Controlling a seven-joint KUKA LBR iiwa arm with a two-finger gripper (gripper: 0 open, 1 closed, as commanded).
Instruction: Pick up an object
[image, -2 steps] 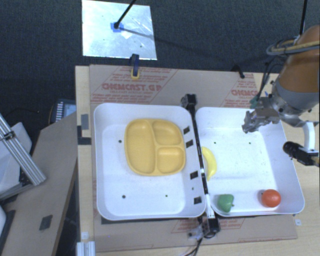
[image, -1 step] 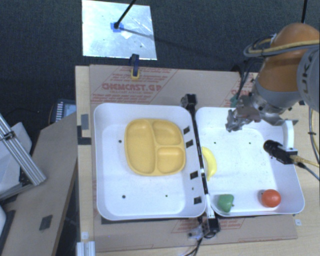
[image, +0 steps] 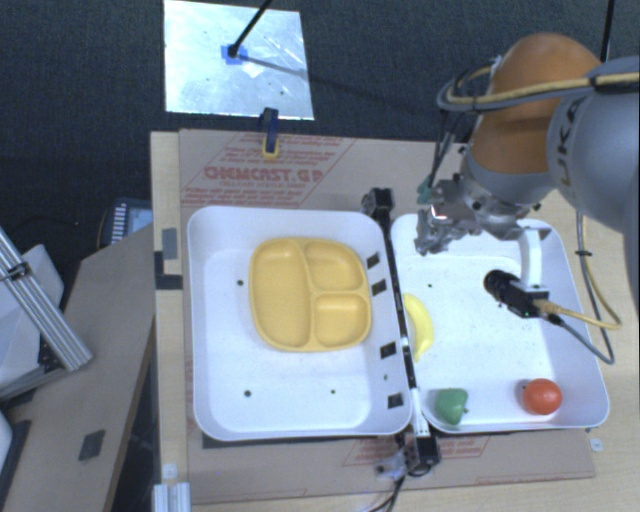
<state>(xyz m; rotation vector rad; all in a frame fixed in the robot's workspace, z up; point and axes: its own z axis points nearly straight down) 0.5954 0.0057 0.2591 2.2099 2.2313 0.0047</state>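
Observation:
My gripper (image: 432, 238) hangs over the back left part of the right bin (image: 470, 300), low above its floor. No object shows between its fingers. A yellow banana-like piece (image: 417, 326) lies against the divider at the bin's left side, in front of the gripper. A green object (image: 450, 404) sits at the bin's front left corner. An orange-red ball (image: 541, 396) rests at the front right.
The left bin (image: 220, 380) holds a yellow divided plate (image: 308, 295). A black divider strip (image: 392, 300) runs between the bins. A small black camera on a white bracket (image: 515, 290) sticks out over the right bin, with a yellow cable (image: 590, 325) trailing right.

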